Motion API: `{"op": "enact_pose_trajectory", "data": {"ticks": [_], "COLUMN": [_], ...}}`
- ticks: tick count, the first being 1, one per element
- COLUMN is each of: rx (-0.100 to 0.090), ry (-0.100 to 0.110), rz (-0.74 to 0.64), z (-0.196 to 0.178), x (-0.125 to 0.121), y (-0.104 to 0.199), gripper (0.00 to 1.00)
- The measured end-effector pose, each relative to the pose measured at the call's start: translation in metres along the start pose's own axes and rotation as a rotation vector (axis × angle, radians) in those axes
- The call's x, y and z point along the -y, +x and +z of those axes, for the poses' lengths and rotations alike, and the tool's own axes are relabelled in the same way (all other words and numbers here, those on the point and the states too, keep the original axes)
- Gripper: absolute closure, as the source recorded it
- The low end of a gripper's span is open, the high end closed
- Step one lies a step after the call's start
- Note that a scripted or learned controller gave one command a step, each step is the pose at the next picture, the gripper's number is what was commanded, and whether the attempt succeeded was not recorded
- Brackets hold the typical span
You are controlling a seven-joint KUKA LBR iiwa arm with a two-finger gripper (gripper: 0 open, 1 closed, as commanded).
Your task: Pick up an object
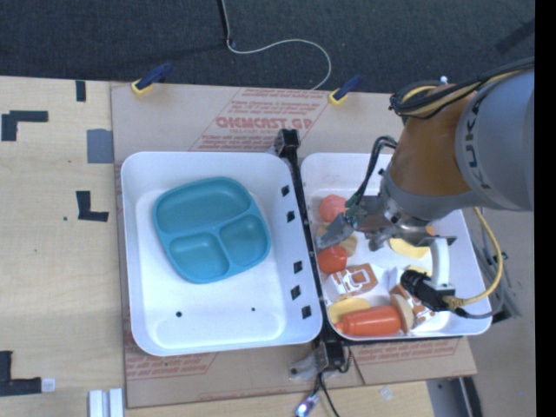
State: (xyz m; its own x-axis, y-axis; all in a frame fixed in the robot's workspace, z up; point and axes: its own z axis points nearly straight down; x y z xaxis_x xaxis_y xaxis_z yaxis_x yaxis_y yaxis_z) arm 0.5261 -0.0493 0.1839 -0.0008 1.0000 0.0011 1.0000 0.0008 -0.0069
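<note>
Orange sausage toy (372,321) nearest you, right bin (469,259). Claw (360,228) low among toys, finger state you cannot tell. Nothing lifted; pick remains.

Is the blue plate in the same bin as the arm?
No. The blue plate lies in the left bin, while the arm reaches down into the right bin among the toy food.

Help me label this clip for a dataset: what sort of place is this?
Probably a robotics lab test bench, not a kitchen: a robot arm reaches over two white bins, toy food such as a red sausage fills one, and clamps pin cardboard to the bench.
</note>
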Motion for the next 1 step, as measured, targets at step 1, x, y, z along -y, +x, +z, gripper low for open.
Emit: {"op": "enact_pose_trajectory", "data": {"ticks": [1], "rx": [0.001], "ry": [-0.004], "rz": [-0.001], "z": [0.0001], "x": [-0.0025], "y": [-0.0010], "gripper": [0.00]}}
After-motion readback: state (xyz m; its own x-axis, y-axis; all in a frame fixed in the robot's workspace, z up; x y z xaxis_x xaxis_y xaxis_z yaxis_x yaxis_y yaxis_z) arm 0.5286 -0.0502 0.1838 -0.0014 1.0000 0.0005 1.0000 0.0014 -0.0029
